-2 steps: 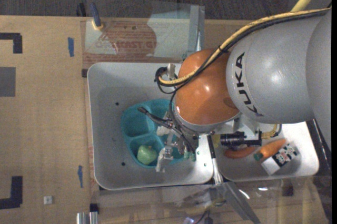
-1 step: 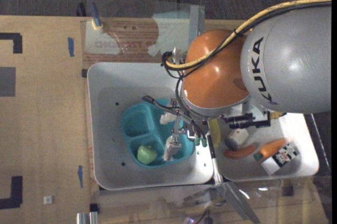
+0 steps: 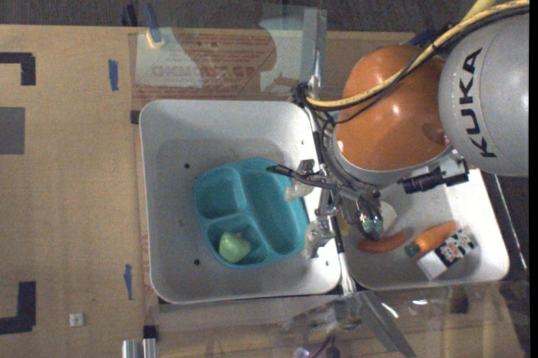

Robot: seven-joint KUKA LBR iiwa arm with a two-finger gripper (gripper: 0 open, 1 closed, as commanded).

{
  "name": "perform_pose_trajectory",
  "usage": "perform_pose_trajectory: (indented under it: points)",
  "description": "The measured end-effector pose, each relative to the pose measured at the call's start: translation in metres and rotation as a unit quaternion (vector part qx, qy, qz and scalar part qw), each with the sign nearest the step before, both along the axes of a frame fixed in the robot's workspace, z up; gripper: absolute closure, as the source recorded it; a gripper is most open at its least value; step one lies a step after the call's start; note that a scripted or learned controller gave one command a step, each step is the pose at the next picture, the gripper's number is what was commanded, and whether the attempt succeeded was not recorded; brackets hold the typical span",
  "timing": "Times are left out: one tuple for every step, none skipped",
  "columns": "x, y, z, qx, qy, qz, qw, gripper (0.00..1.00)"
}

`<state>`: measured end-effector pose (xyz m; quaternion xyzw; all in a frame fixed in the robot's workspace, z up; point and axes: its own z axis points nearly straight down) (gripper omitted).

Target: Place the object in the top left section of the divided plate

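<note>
Gripper sits over the rim shared by the 2 bins, just right of the teal divided plate; cannot tell how far open it is, nor whether it grips anything. Plate lies in left bin; a yellow-green object rests in its lower-left section. Right bin holds a sausage, a carrot and a small carton.
</note>
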<state>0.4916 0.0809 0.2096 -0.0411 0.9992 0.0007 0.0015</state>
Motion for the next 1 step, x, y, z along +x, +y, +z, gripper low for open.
perform_pose_trajectory:
  points:
    - [-0.0032, -0.0427, -0.0048, -0.0001, 0.0, -0.011, 0.9999, 0.0]
